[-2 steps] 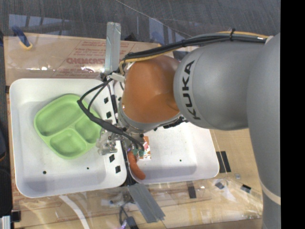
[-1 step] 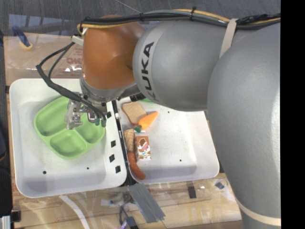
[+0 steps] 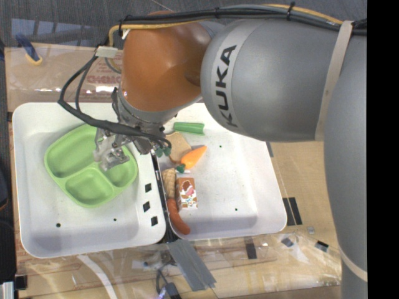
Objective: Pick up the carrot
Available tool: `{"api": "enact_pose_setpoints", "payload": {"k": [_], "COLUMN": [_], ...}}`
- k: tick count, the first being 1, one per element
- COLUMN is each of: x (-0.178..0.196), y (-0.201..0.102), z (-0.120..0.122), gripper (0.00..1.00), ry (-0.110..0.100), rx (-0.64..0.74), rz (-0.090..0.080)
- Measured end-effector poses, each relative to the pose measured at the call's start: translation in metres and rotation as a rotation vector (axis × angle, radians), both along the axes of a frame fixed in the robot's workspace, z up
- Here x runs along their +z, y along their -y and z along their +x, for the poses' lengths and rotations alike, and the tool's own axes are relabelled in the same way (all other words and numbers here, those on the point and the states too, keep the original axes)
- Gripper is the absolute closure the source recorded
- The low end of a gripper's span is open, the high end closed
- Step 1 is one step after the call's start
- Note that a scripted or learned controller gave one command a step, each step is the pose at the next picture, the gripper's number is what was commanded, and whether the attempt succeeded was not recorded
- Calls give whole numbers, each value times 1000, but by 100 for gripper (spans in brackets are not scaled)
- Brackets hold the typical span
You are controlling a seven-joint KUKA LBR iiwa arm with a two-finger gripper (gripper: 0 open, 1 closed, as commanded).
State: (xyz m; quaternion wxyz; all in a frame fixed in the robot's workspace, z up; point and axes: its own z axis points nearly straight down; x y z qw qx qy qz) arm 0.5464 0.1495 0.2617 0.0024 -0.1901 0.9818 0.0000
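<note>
While the gripper (image 3: 112,151) hangs over the green divided plate (image 3: 87,167) in the left bin (image 3: 37,229), whether it is spread or closed I cannot tell. Well to its right, in the right bin (image 3: 249,192), lies the carrot (image 3: 193,157), just above a small printed carton (image 3: 186,193). "KUKA" reads along the grey arm (image 3: 268,73).

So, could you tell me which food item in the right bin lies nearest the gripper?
The carrot, orange with a green end, lies closest to the gripper; the sausage and carton sit farther off.
</note>
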Motion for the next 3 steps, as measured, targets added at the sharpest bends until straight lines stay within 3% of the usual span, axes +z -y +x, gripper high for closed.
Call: {"api": "enact_pose_setpoints", "payload": {"k": [1, 2, 3], "x": [-17, -14, -38], "y": [-5, 5, 21], "z": [-36, -46, -35], "gripper": [100, 100, 100], "ry": [-5, -5, -7], "rx": [368, -42, -460], "rz": [-2, -2, -2]}}
